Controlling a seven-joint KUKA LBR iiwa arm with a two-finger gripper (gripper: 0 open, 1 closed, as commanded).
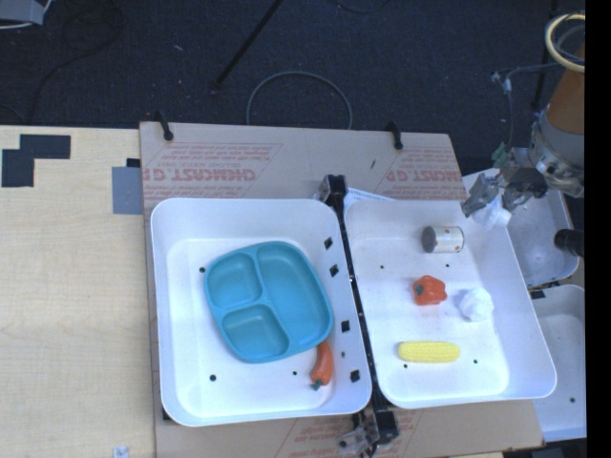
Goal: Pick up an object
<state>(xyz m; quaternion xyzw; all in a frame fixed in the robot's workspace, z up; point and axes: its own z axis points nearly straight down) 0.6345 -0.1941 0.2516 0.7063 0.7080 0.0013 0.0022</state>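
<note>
The right bin (520, 351) holds a grey cylinder (443, 239) near its far side, a red-orange pepper (430, 290) in the middle, a small white crumpled object (474, 303) beside the pepper, and a yellow corn cob (429, 352) near the front. In the left bin (181, 256) lie a blue divided plate (269, 299) and an orange carrot (323, 364) at the plate's front right corner. My gripper (498, 197) hovers over the far right corner of the right bin, above and to the right of the grey cylinder.
The two bins meet at a black-clipped divider (348, 294) and rest on a cardboard sheet (286, 165). A light wooden bench top (67, 294) extends to the left. White equipment (558, 246) stands just right of the right bin.
</note>
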